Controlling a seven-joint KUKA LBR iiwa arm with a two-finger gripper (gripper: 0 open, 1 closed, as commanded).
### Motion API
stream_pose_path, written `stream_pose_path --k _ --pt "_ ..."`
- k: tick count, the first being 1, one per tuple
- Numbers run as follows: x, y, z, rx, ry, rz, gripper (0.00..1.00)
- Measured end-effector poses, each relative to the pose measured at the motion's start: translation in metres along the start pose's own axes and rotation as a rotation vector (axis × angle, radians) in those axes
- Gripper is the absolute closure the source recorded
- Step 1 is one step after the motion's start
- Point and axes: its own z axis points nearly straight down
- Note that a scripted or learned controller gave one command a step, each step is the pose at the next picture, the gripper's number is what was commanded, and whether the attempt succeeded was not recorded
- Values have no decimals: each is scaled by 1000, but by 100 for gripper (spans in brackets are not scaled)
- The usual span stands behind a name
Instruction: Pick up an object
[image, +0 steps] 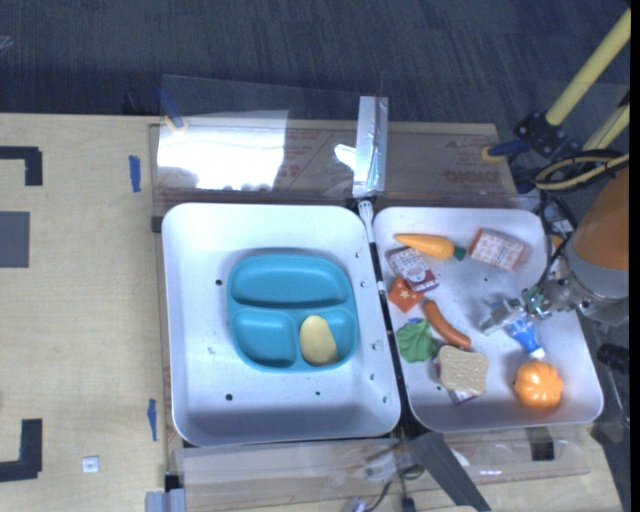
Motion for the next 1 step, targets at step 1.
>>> stream_pose_path --k 1 --pt "-3 -1 -10 -1 -7 3 100"
